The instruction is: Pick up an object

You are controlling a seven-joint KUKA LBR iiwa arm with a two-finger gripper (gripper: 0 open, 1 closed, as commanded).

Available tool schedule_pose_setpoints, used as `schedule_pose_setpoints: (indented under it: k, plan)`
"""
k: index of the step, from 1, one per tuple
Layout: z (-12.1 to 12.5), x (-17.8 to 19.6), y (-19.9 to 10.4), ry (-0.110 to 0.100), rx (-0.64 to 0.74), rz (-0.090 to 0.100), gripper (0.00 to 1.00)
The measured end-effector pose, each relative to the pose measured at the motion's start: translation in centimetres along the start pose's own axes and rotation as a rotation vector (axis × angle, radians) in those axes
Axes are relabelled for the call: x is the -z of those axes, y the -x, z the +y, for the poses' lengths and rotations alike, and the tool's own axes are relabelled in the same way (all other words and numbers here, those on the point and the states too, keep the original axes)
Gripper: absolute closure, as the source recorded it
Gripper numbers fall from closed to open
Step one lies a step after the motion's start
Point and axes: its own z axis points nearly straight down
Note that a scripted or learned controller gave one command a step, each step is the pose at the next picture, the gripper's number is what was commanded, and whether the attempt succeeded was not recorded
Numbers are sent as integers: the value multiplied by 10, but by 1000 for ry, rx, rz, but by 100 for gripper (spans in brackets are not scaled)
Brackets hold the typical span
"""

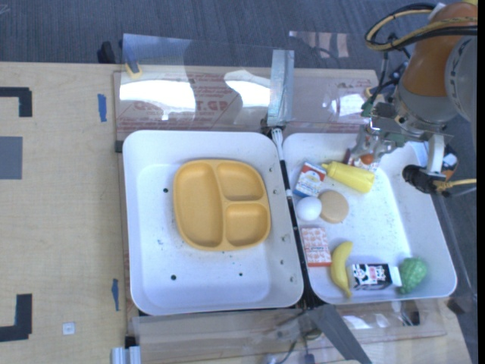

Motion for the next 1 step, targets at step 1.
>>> schedule_pose_setpoints:
  k: [1]
  plan:
    - [-23,13,-20,-5,55,-1,100]
